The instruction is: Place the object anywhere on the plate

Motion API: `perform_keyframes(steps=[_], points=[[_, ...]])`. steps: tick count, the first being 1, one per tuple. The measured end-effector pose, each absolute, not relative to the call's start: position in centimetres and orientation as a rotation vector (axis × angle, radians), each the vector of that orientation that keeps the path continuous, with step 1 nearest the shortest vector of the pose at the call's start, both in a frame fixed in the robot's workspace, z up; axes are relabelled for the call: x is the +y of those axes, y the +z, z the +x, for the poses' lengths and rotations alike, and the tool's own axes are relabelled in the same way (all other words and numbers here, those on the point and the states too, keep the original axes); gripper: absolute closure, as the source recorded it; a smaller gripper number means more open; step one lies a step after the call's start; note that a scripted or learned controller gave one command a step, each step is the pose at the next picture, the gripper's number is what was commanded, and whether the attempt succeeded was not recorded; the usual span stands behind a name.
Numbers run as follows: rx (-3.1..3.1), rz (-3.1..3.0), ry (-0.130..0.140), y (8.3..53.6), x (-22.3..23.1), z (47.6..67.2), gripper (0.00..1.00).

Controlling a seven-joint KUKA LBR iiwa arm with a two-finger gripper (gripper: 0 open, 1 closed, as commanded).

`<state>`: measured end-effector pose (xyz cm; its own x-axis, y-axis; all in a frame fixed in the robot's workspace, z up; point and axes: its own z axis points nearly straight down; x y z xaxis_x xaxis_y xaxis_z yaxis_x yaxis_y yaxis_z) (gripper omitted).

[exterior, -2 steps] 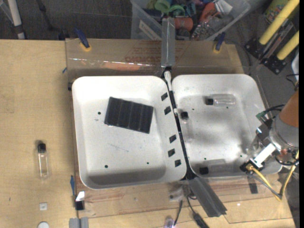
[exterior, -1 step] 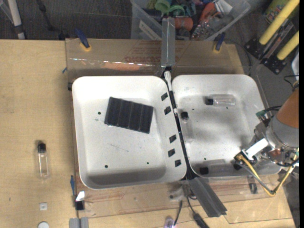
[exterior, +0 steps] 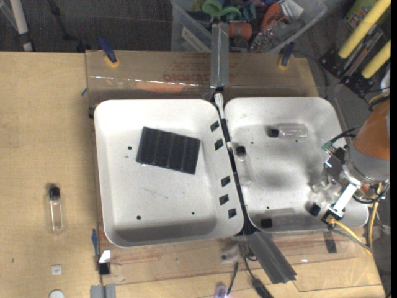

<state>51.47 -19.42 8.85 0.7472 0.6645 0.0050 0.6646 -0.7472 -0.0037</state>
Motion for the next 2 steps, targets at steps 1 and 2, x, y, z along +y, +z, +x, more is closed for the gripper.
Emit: perform_keyframes(steps=[1,2], points=[[-0.727,-3.041,-0.022,8.9,-19.2,48.7,1.00],[-1.456,-2.757,-0.024,8.9,-20.8,48.6,1.00]])
